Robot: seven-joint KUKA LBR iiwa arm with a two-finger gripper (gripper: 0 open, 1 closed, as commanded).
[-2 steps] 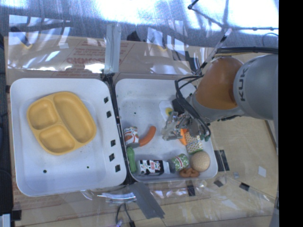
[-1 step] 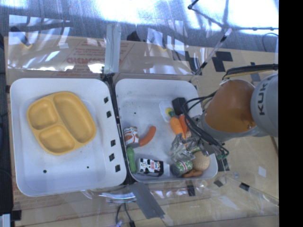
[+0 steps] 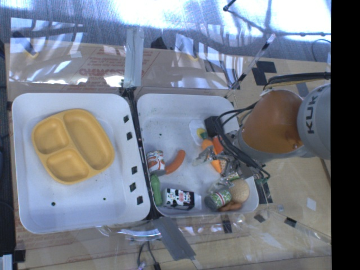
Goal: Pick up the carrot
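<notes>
The gripper (image 3: 216, 157) sits low in the right bin (image 3: 169, 108), right over the carrot (image 3: 216, 164) (orange pieces peek out beside it), so we judge a grasp is under way. We cannot tell its state. The sausage (image 3: 175, 161) lies well apart to its left.

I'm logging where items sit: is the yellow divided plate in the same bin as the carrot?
No. The yellow divided plate lies in the left bin, while the carrot is in the right bin by the gripper.
</notes>
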